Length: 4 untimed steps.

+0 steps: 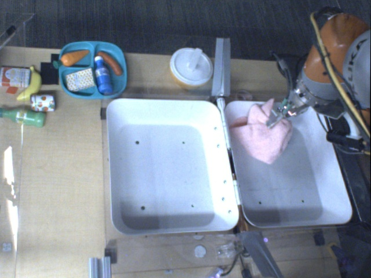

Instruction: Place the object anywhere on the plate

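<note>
A pink cloth [268, 141] hangs bunched over the far part of the right bin [301, 207], its lower tip pointing toward the bin floor. My gripper [278, 116] reaches in from the right and is shut on the cloth's upper edge, with pink fabric showing between the fingers. A flatter pink patch [236, 123] lies by the bin's left wall; I cannot tell whether it belongs to the cloth. A blue divided plate [93, 43] sits on the bench at the far left, outside both bins, holding toy food and a small blue bottle [104, 77].
The left bin [168, 167] stands beside the right one, with a metal divider post [221, 68] at their far joint. A white lidded cup [192, 67] stands behind the bins. A toy banana [30, 84], a can [43, 102] and a green bottle [23, 117] lie left of the plate.
</note>
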Tool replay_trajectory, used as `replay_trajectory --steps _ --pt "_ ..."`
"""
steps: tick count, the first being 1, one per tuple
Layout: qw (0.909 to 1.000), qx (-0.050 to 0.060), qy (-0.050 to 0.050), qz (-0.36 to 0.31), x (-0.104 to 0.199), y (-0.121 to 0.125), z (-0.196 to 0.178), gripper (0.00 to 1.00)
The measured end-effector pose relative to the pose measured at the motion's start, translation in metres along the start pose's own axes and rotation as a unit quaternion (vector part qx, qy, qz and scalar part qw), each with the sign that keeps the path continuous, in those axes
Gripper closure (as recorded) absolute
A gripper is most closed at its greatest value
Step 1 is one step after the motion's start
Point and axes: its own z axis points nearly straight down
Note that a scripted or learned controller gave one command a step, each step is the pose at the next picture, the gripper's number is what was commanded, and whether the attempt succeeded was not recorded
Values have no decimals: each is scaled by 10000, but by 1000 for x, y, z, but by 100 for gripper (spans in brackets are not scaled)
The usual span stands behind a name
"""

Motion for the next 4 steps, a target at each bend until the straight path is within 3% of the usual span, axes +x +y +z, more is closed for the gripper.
replay_trajectory --steps 1,2,3,4 --pt "10000 -4 -1 -41 1 3 -52 100" --pt "9787 -3 9 -2051 51 8 -63 100" --pt "9183 -5 13 -3958 105 21 -54 100" --pt "8557 -12 15 -5174 164 33 -54 100"
